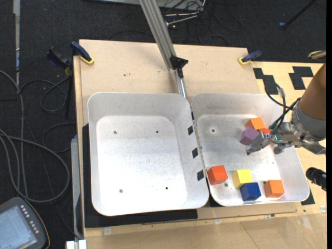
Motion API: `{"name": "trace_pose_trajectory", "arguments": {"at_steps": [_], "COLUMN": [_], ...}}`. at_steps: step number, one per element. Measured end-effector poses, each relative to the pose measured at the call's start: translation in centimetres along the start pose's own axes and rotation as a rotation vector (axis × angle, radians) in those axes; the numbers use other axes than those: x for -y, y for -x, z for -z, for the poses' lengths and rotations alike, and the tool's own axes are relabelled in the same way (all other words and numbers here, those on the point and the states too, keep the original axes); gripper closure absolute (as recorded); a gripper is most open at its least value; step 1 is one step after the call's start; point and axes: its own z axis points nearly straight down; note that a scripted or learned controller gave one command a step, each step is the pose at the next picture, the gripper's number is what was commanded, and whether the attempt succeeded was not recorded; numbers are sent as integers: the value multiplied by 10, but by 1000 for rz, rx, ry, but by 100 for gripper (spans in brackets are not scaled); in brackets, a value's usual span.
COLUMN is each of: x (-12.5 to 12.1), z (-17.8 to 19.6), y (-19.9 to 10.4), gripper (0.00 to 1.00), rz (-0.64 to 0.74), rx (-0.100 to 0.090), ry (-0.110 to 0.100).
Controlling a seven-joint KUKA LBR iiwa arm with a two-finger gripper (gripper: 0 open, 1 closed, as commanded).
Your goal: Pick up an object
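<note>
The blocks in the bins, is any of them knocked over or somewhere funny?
Nothing looks spilled or broken. All six blocks sit inside the right bin: an orange block, a yellow block, a blue block and another orange block near the front, and a purple block and an orange one beside the gripper.

Dark carpeted floor [41, 14] is surrounding a pale wooden bench top [135, 69]. Black cables [31, 139] are trailing across the floor. A metal pole [158, 25] is slanting across the bench. Blue-and-yellow clamps [82, 53] are gripping the far corners. A grey screen device [21, 227] is lying at lower left.
</note>
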Motion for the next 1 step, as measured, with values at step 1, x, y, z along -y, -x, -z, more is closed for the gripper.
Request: {"name": "trace_pose_trajectory", "arguments": {"at_steps": [1], "x": [0], "z": [0], "y": [0], "gripper": [0], "rz": [-1], "rx": [0], "ry": [1]}}
